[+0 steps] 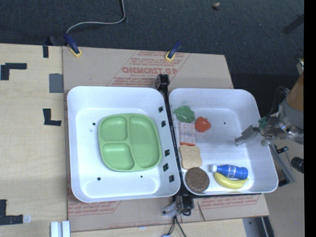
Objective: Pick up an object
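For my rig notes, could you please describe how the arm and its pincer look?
The arm is grey, with an orange band above the wrist. Its pincer is slim, grey metal with greenish parts at its base. A thin dark cable hangs beside it.

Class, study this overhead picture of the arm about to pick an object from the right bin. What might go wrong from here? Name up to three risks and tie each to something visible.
1. The blue bottle touches the banana; a grasp may catch both or nudge one away.
2. The toast, the brown cookie and the wrapper crowd the divider, leaving little finger room.
3. The gripper hangs near the right bin wall and might clip it.
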### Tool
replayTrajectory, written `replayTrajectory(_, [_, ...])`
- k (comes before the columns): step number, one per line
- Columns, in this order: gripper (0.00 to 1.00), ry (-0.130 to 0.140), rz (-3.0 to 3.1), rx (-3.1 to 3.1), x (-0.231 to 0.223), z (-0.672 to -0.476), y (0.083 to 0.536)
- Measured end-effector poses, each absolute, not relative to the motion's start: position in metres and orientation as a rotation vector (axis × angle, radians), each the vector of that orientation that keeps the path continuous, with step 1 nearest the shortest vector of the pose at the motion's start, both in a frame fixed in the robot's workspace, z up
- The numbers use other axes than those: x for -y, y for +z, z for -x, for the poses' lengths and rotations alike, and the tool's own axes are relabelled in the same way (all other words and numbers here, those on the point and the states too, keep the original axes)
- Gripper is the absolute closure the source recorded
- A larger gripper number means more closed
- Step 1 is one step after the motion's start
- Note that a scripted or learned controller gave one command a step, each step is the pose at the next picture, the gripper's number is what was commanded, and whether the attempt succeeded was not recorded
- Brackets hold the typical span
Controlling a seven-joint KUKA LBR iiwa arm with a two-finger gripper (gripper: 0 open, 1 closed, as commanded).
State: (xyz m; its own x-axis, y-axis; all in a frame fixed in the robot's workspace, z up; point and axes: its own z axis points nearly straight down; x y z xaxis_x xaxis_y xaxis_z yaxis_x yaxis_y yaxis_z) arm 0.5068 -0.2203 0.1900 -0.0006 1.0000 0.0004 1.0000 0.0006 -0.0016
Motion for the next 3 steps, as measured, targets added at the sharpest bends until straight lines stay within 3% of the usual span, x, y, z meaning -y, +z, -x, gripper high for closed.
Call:
replayTrajectory(1, [0.00,0.001,2.218,2.222,0.159,-0.538,0.169])
replayTrajectory(2, [0.00,-0.005,2.222,2.225,0.126,-0.579,0.089])
replayTrajectory(3, [0.00,-0.008,2.226,2.229,0.095,-0.639,0.089])
